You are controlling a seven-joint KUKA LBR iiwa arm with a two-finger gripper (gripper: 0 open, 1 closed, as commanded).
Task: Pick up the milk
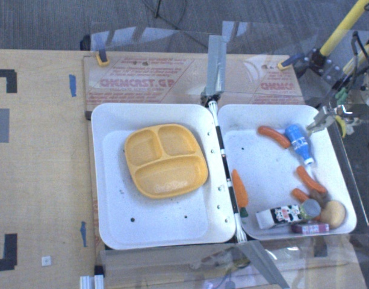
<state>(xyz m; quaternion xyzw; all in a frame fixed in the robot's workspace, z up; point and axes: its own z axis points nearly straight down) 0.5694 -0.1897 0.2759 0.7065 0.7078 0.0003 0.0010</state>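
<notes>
Two white bins sat side by side on the bench, and the milk (279, 216) lay in the right bin (274, 161), on its side along the near wall toward the near right corner. It was a small white carton with black patches, its long axis running roughly parallel to that near wall, tipped slightly up toward the right. Touching or just beside its right end were a grey round piece (310, 209) and a brownish potato-like item (333, 213), with a dark red bar (310, 227) just below, against the near rim. An orange carrot (239, 188) lay near the bin's left wall, just left of the carton. Farther back, two sausages (310, 182) lay by the right wall, then a blue bottle (299, 142) and another sausage (274, 136) toward the far side. The left bin (112, 179) held a yellow divided plate (166, 160).

The gripper (321, 120) hung at the far right corner of the right bin, over the rim; its fingers appeared slightly spread and held nothing. The carton lay well apart from it, toward the near wall and somewhat left. By my judgement, the claw would need to travel across the bin and close across the carton's short width, with the crowded right end a likely snag.
</notes>
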